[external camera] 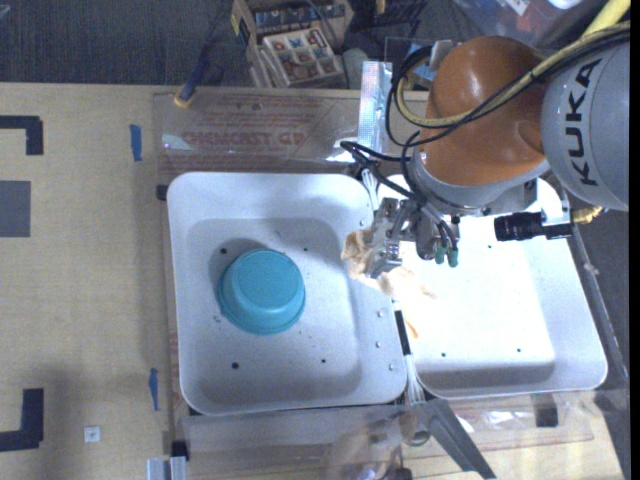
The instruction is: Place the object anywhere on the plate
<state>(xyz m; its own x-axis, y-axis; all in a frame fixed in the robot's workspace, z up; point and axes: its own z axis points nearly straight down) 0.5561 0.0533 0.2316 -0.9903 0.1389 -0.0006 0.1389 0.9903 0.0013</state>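
A round blue plate (262,290) lies in the left white bin (200,218), left of its middle. A pale tan, crumpled object (362,253) sits at the ridge between the two bins, with part of it trailing down into the right bin (520,348). My gripper (392,240) hangs directly over the object at that ridge, well to the right of the plate. The gripper's body hides where it meets the object, so contact cannot be judged.
The grey arm with its orange band (480,98) covers the upper part of the right bin. A black camera-like part (525,227) juts out to the right of the wrist. Boxes and clutter (295,38) stand behind the bench.
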